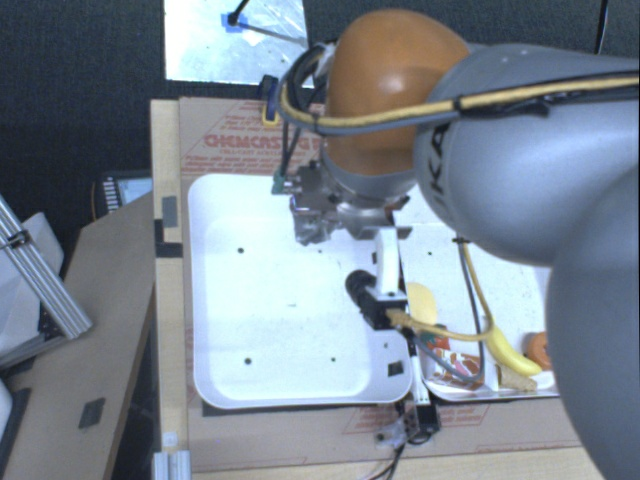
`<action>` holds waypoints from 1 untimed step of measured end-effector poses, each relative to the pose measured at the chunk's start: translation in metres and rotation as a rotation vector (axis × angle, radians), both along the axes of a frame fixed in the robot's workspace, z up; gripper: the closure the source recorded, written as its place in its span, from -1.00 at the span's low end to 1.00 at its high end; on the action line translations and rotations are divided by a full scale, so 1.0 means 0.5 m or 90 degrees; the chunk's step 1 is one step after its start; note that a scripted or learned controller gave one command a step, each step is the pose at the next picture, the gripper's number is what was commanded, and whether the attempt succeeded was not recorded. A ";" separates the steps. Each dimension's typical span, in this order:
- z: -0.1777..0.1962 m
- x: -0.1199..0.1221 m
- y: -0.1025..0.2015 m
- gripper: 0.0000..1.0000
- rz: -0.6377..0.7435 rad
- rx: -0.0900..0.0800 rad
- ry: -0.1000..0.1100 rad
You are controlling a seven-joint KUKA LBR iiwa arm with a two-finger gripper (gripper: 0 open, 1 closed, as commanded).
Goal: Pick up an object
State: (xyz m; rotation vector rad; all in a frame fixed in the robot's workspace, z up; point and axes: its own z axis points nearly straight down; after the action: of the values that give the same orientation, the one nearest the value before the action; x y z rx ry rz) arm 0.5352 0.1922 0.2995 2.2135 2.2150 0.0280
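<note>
My gripper point(312, 224) hangs from the grey arm with its orange band, over the far right part of the left white bin point(230, 308). In the right bin point(520, 278), mostly hidden under the arm, lie a yellow banana point(510, 354), a pale yellow rounded object point(421, 302), a small orange object point(539, 348) and a colourful packet point(455, 365). Nothing shows in the gripper's grasp from this angle.
The arm's large body covers most of the right bin and the upper right of the view. Brown cardboard point(240, 143) lies under both bins. A metal frame point(40, 283) stands off the bench at the left.
</note>
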 end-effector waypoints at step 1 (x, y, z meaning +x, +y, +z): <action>-0.020 -0.008 0.003 -1.00 0.002 -0.003 0.012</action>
State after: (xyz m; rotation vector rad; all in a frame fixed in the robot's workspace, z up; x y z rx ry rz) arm 0.5314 0.1938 0.2895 2.2173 2.2245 0.0023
